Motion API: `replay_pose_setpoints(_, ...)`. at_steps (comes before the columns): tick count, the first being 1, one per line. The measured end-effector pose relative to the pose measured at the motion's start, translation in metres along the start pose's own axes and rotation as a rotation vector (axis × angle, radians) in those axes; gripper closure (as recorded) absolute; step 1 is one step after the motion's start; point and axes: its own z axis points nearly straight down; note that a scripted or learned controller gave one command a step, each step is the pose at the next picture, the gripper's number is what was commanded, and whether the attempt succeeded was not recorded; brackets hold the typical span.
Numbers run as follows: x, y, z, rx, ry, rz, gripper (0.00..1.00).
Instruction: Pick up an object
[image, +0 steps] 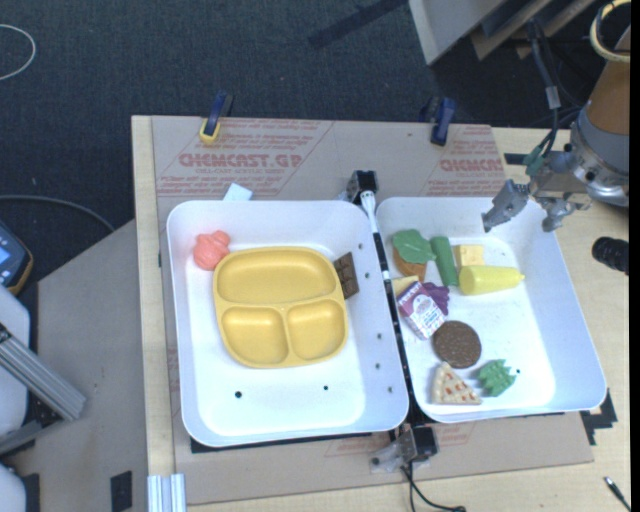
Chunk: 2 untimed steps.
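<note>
We look down on a bench of pale board, clamped at its far edge, set against dark carpet. The gripper (528, 209) hangs over the far right corner of the right bin (575, 310), its two fingers (503, 207) spread wide with nothing between them.

Nearest to it in that bin we see a yellow corn cob (489, 280) lying across the middle, a small yellow block (470, 255) just behind it, and a green stick (443, 262) standing lengthwise beside both. Left of the stick lies a green leafy piece (409, 243) on a tan slice (408, 266). Nearer the camera come a purple-and-white packet (424, 308), a brown round patty (458, 343), a pizza slice (453, 386) and a green broccoli piece (496, 376).

In the left bin (195, 390) rests a yellow divided plate (280, 304), with a pink toy (211, 248) at its far left corner and a brown bar (346, 274) touching its right edge.
</note>
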Motion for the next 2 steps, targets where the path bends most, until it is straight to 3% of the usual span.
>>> replay_pose_setpoints(1,0.000,0.002,-0.007,-0.012,-0.002,-0.002,0.00)
replay_pose_setpoints(2,-0.001,-0.001,0.056,-0.006,-0.001,-0.002,0.00)
